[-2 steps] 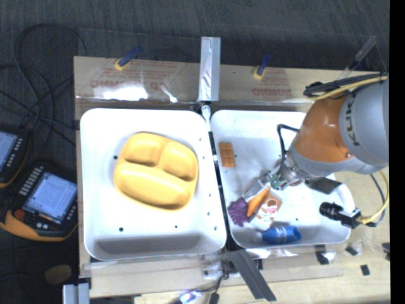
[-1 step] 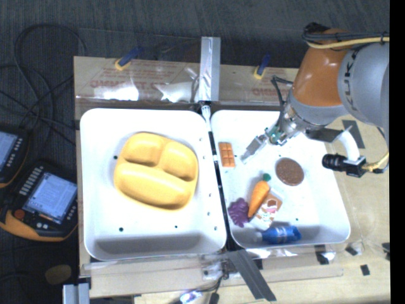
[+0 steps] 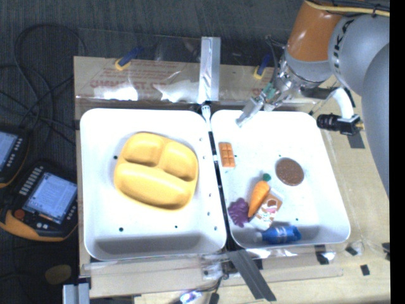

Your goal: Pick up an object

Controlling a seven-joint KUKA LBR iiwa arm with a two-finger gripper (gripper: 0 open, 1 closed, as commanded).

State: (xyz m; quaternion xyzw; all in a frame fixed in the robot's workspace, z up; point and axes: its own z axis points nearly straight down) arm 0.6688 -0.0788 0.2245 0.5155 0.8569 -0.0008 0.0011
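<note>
My gripper (image 3: 248, 114) hangs over the far left corner of the right bin (image 3: 329, 163), slanting down and to the left from the orange-banded wrist. Nothing shows at its tip. Below it in that bin lie a small orange block (image 3: 226, 154) near the left wall, a brown round disc (image 3: 290, 171), a toy carrot (image 3: 258, 197), a purple grape bunch (image 3: 238, 211), a small white and red carton (image 3: 271, 210) and a blue bottle (image 3: 280, 234) at the front. The orange block is the closest to the gripper.
The left bin (image 3: 95, 220) holds one large yellow bread-shaped object (image 3: 155, 170). A metal divider post (image 3: 209, 62) stands behind the seam between the bins. Crumpled clear plastic (image 3: 145, 84) lies on the bench behind the left bin.
</note>
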